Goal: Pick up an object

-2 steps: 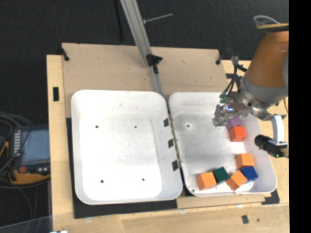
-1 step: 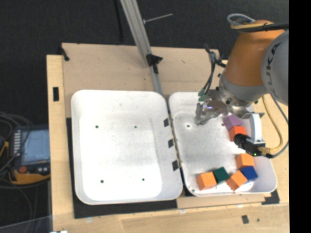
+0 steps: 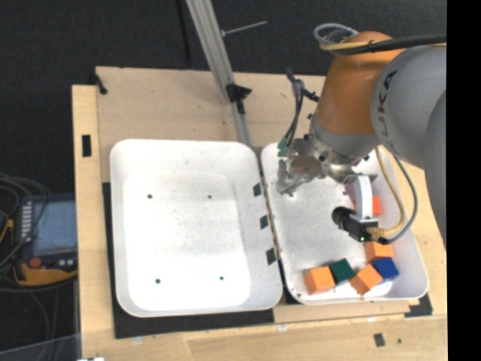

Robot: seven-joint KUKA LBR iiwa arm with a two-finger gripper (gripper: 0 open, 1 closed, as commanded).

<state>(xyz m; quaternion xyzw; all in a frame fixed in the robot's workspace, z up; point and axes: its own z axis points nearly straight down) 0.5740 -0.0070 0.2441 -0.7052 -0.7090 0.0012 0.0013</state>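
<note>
Hanging over the right bin's (image 3: 301,224) upper left, your gripper (image 3: 286,183) holds nothing you can see; its spread is unreadable. Blocks (image 3: 353,273) crowd the lower right.

A wooden bench (image 3: 169,111) carries two shallow white bins side by side on a dark mat. The left bin (image 3: 188,224) has a lightly speckled floor with four small dark dots near its corners. The right bin (image 3: 301,224) touches it along a seam fitted with small black clips (image 3: 264,220). A slanted metal rail (image 3: 214,47) crosses from the top edge down to the bins' shared corner, with a black clamp (image 3: 238,93) partway along it. Off the bench's left edge (on the dark floor) sits a handheld pendant (image 3: 46,241) with a bluish screen and orange trim, cables (image 3: 11,194) looping beside it.
</note>
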